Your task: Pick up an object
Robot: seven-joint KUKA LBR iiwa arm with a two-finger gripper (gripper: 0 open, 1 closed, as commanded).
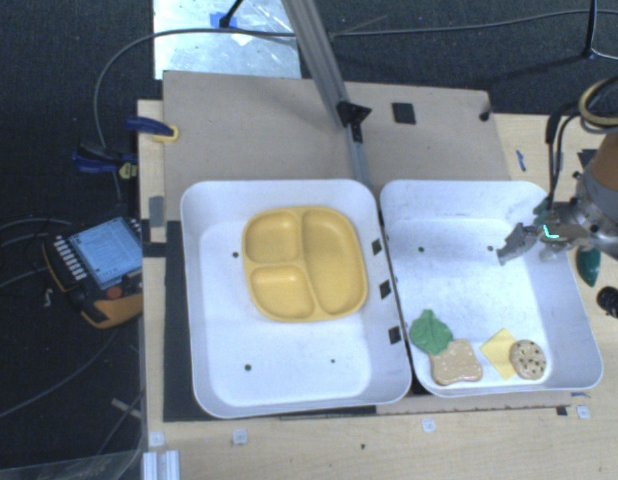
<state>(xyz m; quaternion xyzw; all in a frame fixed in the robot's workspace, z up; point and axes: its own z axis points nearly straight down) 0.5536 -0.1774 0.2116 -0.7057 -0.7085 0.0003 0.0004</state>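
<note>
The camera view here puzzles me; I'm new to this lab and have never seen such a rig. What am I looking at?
You are looking down at a slant from a fixed camera above a bench. A grey robot arm reaches in from the right; its end effector hovers over the right bin with nothing between its fingers. That bin's near corner holds toy food: a green leaf, toast, cheese and a cookie. The left bin holds a yellow divided plate.

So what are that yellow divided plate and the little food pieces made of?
The yellow three-compartment plate looks like moulded plastic: smooth, uniform colour, soft sheen. The green leaf, toast slice, cheese wedge and cookie seem toy plastic or rubber; unclear.
</note>
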